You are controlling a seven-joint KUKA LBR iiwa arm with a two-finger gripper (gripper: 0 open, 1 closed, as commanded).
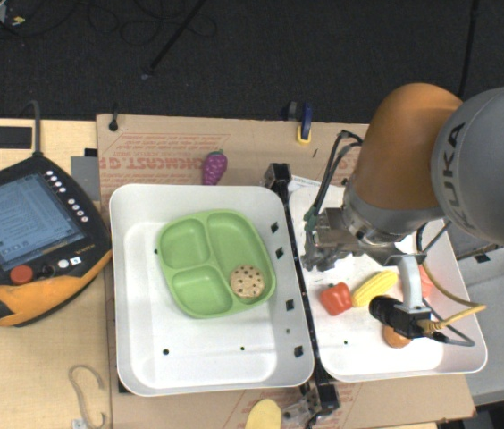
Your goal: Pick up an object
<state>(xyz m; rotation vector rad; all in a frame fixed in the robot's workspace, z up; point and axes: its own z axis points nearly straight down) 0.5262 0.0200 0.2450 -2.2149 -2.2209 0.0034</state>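
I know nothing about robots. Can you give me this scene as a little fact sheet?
left bin: green divided plate with a cookie near its right edge
right bin: red item and yellow item, side by side
hand: over the right bin, just up-left of the red item
outside the bins: purple item behind the left bin

Gripper hangs over the right bin — red object just beside.
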